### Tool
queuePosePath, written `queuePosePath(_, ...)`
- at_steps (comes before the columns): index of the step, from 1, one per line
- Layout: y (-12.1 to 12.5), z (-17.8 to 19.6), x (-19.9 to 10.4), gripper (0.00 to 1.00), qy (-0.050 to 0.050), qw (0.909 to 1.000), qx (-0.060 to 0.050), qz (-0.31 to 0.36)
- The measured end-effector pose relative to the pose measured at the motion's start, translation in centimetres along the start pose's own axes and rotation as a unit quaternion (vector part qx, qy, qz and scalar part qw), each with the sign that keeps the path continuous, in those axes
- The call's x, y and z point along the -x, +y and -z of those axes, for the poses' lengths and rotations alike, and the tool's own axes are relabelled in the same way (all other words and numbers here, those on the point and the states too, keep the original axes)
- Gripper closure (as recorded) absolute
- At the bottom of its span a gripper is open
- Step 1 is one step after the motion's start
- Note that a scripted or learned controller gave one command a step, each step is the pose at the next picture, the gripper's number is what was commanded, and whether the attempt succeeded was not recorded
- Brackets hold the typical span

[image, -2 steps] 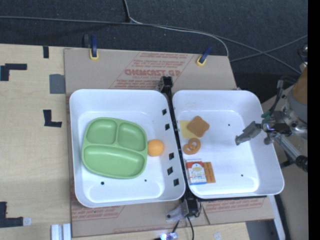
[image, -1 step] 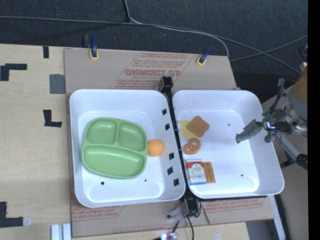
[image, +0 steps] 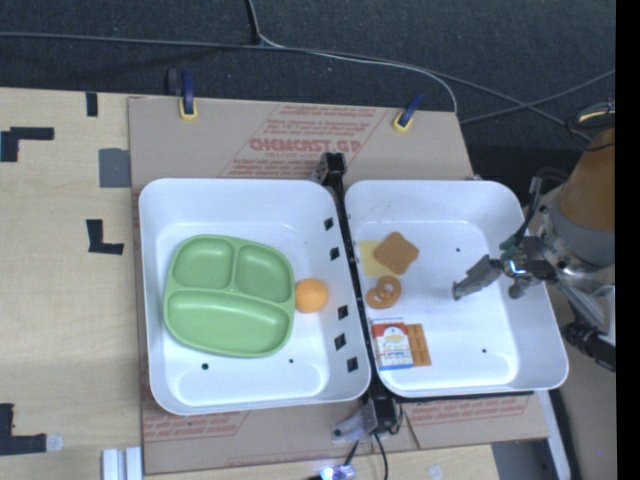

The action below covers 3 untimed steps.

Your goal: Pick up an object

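- Where it hangs over the right bin (image: 500,203), the gripper (image: 490,278) has its jaws spread (nothing between them).
- It touches no toast slice (image: 396,252) or pretzel (image: 383,292).

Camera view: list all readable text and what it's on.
"CHEMCAST GP", red print, on the brown sheet under the two bins; the smaller red lines around it are too blurred to read.
Printing on the small red and white packet in the right bin: too small to read.
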<state>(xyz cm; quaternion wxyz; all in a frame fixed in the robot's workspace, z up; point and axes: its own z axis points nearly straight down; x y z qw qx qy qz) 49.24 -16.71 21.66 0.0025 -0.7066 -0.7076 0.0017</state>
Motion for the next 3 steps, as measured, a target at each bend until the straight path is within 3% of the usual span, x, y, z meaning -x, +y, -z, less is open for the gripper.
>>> queuePosePath(2, -0.7, -11.5, 0.6, 0.0, 0.0, 1.0, -0.001, -0.001)
queuePosePath(3, -0.6, -10.3, 0.4, 1.0, 0.001, 1.0, 0.001, 0.0)
